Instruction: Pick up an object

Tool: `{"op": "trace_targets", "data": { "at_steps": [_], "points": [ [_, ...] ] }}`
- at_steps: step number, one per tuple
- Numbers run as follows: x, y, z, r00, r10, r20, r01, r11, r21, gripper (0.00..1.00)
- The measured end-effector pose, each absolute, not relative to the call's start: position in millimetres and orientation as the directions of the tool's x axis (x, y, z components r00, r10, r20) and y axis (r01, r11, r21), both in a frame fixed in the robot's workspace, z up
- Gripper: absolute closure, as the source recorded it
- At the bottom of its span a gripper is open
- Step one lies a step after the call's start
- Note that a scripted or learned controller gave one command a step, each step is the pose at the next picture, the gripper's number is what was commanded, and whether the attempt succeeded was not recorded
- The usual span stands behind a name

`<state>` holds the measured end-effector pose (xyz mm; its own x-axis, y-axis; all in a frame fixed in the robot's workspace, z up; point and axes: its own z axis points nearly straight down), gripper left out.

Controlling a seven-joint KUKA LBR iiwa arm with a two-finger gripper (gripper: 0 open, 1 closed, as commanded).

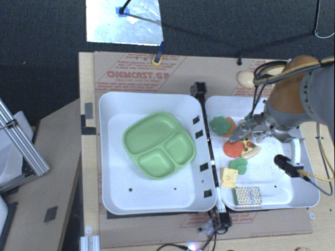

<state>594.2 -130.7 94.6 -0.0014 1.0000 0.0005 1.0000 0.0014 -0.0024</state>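
The right bin (301, 192) holds several small toy foods. A green and orange vegetable piece (222, 125) lies at its upper left. A red-orange tomato-like piece (233, 149) sits beside a yellow and red slice (251, 151). Lower down are a small green piece (239, 164), a yellow cheese block (229, 177) and a patterned cracker-like square (247, 195). My gripper (246, 135) hangs low over the bin's middle, just above the tomato piece and the slice. I see nothing clearly held between its fingers.
The left bin (112, 156) carries a green sectioned plate (158, 145). A black divider with clips (205, 140) runs between the two bins. The grey and orange arm (298, 95) reaches in from the right over the right bin's far edge.
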Motion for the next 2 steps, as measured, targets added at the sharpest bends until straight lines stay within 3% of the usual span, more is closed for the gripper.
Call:
{"op": "trace_targets", "data": {
  "at_steps": [1, 2],
  "points": [
    [597.3, -130.7, 87.7, 0.0, 1.0, -0.001, 1.0, 0.0, 0.008, 0.0],
    [596.6, -130.9, 96.7, -0.001, 1.0, -0.001, 1.0, 0.001, 0.006, 1.0]
  ]
}}
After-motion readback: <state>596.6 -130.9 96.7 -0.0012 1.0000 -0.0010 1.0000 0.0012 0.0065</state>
